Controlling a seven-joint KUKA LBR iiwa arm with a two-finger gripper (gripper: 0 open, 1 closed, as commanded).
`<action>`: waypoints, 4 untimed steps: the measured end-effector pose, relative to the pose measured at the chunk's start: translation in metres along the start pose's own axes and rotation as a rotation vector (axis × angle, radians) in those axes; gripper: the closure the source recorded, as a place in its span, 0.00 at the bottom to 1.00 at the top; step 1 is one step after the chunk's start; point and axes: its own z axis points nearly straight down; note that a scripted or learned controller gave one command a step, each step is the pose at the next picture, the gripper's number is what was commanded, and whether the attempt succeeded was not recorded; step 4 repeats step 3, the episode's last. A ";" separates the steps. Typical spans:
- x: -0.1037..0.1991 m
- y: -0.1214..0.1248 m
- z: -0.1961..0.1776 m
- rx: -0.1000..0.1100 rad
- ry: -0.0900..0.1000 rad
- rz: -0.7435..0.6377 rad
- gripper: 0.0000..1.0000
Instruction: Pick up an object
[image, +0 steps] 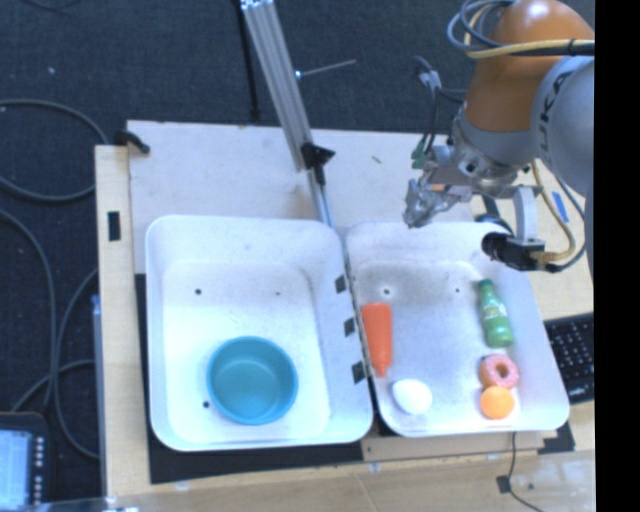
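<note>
You see the gripper (420, 212) above the far rim of the right bin (430, 262), its fingers too blurred to tell whether they are parted or hold anything. Inside that bin lie a carrot (377, 337), white egg (411, 396), green bottle (493, 313), pink donut (498, 372) and orange (497, 402). The arm's upper part is cut off at the frame's top.

Claw (418, 212) hanging over the far rim of the right bin (420, 270), carrot (377, 336), white egg (411, 396), green bottle (493, 313), pink donut (498, 371) and orange (497, 402) inside, blue bowl (252, 379) in the left bin (190, 260)
</note>
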 end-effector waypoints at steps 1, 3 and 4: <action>0.052 -0.027 0.010 0.003 0.000 0.000 1.00; 0.147 -0.101 0.029 0.007 -0.001 -0.001 1.00; 0.147 -0.101 0.029 0.007 -0.001 -0.001 1.00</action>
